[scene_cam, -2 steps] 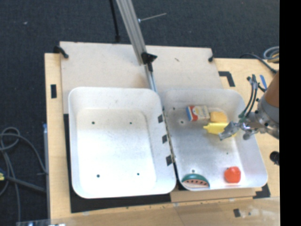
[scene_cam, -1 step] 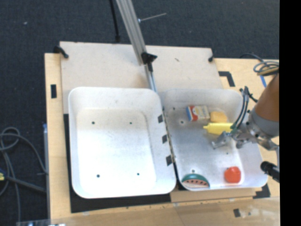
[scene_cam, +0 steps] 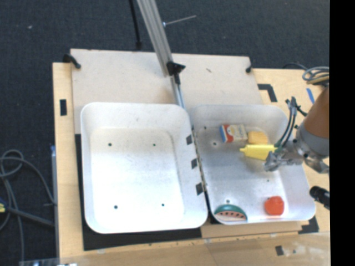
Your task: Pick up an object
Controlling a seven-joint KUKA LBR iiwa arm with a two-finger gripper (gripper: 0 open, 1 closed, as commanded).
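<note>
**Inspector:** State of progress at the time of observation?

**Assessor:** The pick was not complete. The gripper (scene_cam: 273,160) was low inside the right bin (scene_cam: 244,115), at the right-hand end of the yellow object (scene_cam: 257,151). That object appeared to lie on the bin floor, not raised. Whether the fingers were apart or closed on it could not be told; the wrist hid them. Securing and lifting were judged still to come.

**Inspector:** Orientation of the object?

**Assessor:** It was elongated, its long axis running roughly left to right across the bin, slightly tilted, one end towards the gripper and the other towards the bin's middle. It lay just below an orange-tan piece (scene_cam: 256,137) and near a small carton (scene_cam: 233,132).

**Inspector:** Other contents?

**Assessor:** A red ball (scene_cam: 274,205) and a watermelon slice (scene_cam: 230,214) sat near the front wall, well apart from the gripper.
</note>
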